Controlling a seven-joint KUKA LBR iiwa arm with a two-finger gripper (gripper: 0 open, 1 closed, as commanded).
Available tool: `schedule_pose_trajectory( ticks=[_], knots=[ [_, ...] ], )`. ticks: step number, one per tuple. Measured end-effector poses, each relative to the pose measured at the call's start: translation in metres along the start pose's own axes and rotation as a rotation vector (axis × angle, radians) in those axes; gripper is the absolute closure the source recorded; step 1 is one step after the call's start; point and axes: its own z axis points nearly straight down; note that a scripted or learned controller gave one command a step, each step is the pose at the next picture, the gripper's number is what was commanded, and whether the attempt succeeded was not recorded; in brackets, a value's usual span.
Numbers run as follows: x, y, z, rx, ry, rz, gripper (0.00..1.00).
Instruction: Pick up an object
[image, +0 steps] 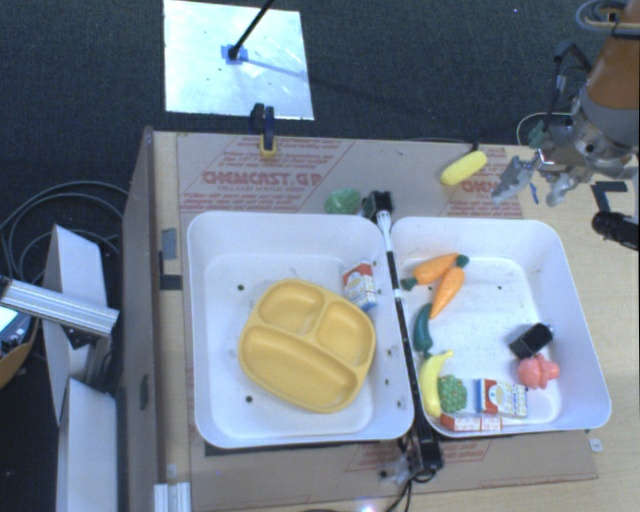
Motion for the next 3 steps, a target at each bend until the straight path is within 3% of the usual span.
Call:
schedule_pose_trajectory(
  ticks=[1, 2, 3],
  knots=[
    [0.013, 0.002, 0.207, 0.008, 0.003, -0.002, 0.0],
    [0.034, -0.02, 0.142, -0.001, 0.002, -0.003, 0.0],
    [0.064, -0.042, 0.2, 0.003, 0.002, -0.004, 0.0]
  ],
)
